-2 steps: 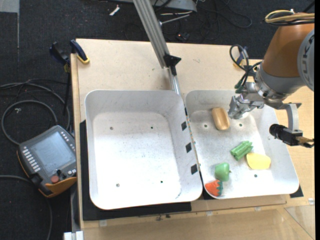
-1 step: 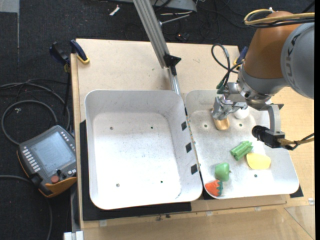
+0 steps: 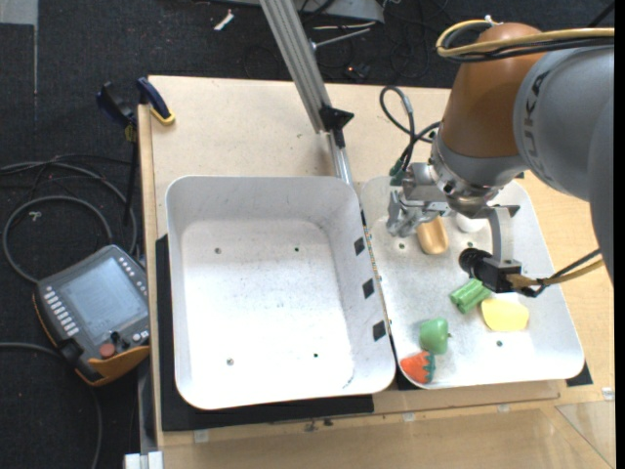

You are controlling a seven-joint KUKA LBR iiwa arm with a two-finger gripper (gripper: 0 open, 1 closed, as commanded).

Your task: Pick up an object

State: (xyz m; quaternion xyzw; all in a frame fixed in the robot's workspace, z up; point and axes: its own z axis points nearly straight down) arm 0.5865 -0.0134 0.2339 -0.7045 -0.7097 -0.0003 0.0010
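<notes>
Tan object [image 3: 432,236] beside jaws [image 3: 402,218] | right bin [image 3: 547,360] | not held

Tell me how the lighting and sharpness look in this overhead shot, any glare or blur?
Camera view: even, soft light; both white bins read bright without blown-out glare; faint shadows under the yellow piece and green block; the arm's orange band is slightly soft, being near the lens; the small toys are low in detail.
</notes>
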